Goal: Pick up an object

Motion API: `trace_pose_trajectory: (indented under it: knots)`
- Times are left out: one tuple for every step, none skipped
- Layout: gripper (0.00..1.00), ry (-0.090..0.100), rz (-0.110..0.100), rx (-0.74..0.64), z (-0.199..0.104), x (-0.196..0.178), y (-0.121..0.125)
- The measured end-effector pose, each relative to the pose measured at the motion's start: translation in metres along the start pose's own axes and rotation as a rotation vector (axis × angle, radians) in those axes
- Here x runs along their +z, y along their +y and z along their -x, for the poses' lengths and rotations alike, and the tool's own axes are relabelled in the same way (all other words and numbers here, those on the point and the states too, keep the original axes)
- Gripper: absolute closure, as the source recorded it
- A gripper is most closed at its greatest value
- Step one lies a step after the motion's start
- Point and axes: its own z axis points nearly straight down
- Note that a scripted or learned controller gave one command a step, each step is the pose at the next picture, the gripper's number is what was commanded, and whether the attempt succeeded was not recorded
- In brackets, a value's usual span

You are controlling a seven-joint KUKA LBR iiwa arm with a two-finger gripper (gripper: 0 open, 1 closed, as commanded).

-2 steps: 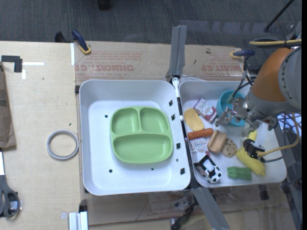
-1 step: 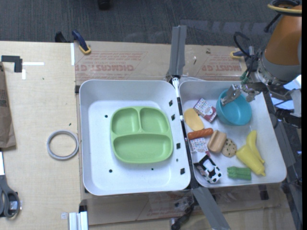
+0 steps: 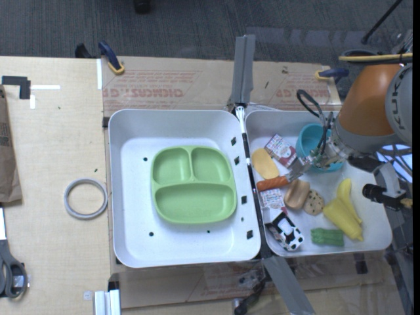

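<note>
On the bare bench at far left we note a roll of tape (image 3: 86, 197). The left bin (image 3: 125, 176) holds a green divided plate (image 3: 193, 184) lying flat at its middle. In the right bin (image 3: 377, 238), near the shared wall, we log a yellow oval piece (image 3: 265, 164) with a small red-and-white packet (image 3: 281, 149) just behind it, an orange carrot-like stick (image 3: 270, 184) below, then a tan bread piece (image 3: 296, 193) and a cookie (image 3: 314, 203) touching each other. A black-and-white cow toy (image 3: 286, 233) sits at the front edge. The gripper (image 3: 300, 168) hangs over the carrot end; we cannot tell its finger state. Further right: teal cup (image 3: 314, 144), green piece (image 3: 327, 237), banana (image 3: 345, 210).
</note>
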Motion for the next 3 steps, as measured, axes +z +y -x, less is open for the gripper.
trace_pose_trajectory:
  knots:
    - [0.00, -0.012, 0.008, 0.034, -0.032, 0.016, -0.013]
    - [0.00, -0.004, 0.005, 0.155, -0.045, 0.018, -0.040]
    - [1.00, -0.005, 0.008, 0.157, -0.044, 0.008, -0.039]
